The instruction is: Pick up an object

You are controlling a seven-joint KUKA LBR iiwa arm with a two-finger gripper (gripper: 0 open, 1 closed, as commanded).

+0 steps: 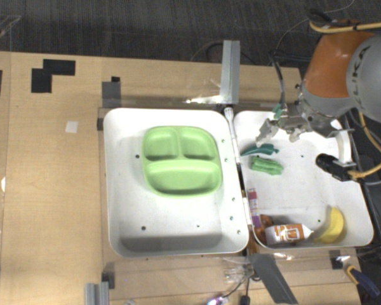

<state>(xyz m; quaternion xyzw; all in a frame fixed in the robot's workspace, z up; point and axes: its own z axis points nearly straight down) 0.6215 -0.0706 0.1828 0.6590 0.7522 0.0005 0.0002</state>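
My gripper (279, 131) hangs over the far left part of the right bin (349, 196), open with nothing between its fingers. Just below it in the view lie a small teal object (260, 149) and a light green ridged object (267, 166). At the bin's near edge a brown bottle with a white label (284, 233) lies on its side, and a yellow banana (332, 225) rests to its right. A small pink-and-white item (251, 199) sits against the bin's left wall.
The left bin (124, 196) holds a green divided plate (180, 159) in its middle. A grey metal post (230, 68) stands behind the divider between the two bins. The orange-banded arm (333, 62) looms over the right bin's far right corner.
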